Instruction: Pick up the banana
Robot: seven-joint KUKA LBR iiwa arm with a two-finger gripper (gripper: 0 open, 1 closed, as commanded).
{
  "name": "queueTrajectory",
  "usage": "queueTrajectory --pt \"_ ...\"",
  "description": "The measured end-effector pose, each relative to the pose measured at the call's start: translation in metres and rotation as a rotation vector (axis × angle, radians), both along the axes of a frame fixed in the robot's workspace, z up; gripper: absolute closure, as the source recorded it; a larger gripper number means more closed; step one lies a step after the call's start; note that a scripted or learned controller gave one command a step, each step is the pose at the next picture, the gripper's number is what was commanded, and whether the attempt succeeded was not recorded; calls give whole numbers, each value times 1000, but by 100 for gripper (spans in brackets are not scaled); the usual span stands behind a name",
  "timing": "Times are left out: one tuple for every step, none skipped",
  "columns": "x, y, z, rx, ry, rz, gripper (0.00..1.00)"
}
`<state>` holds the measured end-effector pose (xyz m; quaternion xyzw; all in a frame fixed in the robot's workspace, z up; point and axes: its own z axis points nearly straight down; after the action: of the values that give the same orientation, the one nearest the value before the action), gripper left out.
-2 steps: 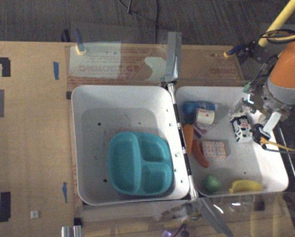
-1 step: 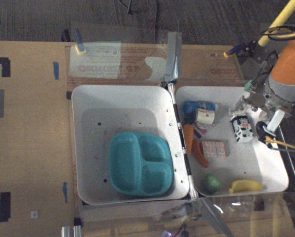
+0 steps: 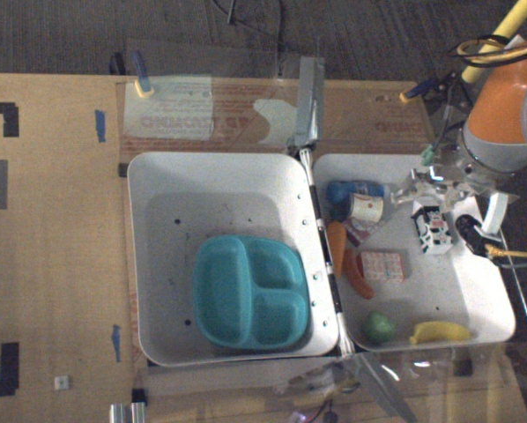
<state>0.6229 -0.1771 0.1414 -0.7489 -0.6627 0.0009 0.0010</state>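
The banana [image 3: 440, 331] lies on its side at the near edge of the right bin [image 3: 488, 280], close to the front wall and just beside a green round fruit [image 3: 379, 327]; nothing rests on it, so by the look of it a descent from above would meet it unobstructed, though the wall close by could crowd one side of a grasp. The end effector [image 3: 433, 227] hangs over the far part of the same bin, well apart from the banana, with a small white block with dark marks [image 3: 434, 233] at or under its tip; whether it is spread or pressed together cannot be told from this slant, and nothing can be seen pinched in it. The other items cluster along the dividing wall: a blue and white container [image 3: 356, 199], an orange carrot-like piece [image 3: 336, 245], a pinkish patterned box [image 3: 382, 266]; that leaves the banana's corner fairly open. The left bin [image 3: 158, 192] holds a teal divided tray [image 3: 249, 293], plainly apart from the task. A pale sheet [image 3: 177, 106] on the desk [image 3: 52, 236] behind the bins bears printing, too blurred to read; the container's label is likewise illegible.
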Motion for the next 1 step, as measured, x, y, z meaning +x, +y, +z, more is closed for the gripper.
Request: queueTrajectory --pt "-69 6 -31 -13 -44 -6 0"
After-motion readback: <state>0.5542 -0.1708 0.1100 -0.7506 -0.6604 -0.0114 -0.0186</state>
